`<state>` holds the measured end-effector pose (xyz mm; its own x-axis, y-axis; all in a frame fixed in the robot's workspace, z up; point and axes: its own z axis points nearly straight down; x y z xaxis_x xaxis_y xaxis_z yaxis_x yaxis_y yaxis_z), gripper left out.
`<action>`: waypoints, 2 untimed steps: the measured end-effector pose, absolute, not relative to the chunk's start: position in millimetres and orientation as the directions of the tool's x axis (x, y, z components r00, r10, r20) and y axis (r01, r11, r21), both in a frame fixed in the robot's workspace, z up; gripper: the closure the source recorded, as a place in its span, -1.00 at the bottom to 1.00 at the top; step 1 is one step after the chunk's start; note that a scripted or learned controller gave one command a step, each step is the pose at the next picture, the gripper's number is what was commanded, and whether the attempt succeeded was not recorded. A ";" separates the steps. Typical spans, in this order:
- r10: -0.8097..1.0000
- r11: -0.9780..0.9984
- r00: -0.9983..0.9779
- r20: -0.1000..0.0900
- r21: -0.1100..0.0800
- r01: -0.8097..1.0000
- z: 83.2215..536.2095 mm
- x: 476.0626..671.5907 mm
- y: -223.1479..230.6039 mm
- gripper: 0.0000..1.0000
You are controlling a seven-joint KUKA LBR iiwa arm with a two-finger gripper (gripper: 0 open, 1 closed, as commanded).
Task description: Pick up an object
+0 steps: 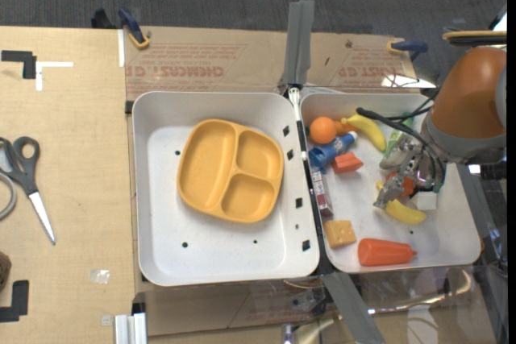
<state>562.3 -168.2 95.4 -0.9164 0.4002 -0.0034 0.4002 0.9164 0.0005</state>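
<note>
End effector [393,191] low in right bin [463,242], apparently touching a yellow banana [405,212]; grip state unclear.

The gripper [393,193] is hanging low in the right bin [451,254], just beside a small yellow banana [405,212]. Around it are lying a bigger banana [367,130], an orange ball [323,130], a blue bottle [329,151], a red block [347,163], a tan cube [339,234] and an orange carrot [385,252]. A yellow plate [230,170] with three parts is sitting in the left bin [153,238]. Scissors [29,181] are lying on the bench [64,254].
</note>
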 end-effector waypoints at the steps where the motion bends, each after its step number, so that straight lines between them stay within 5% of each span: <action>1: 0.398 0.918 -0.917 -0.008 0.001 0.398 106.0 563.9 -167.9 1.00; 2: 0.435 0.900 -0.900 -0.003 0.001 0.435 203.8 571.8 -76.3 1.00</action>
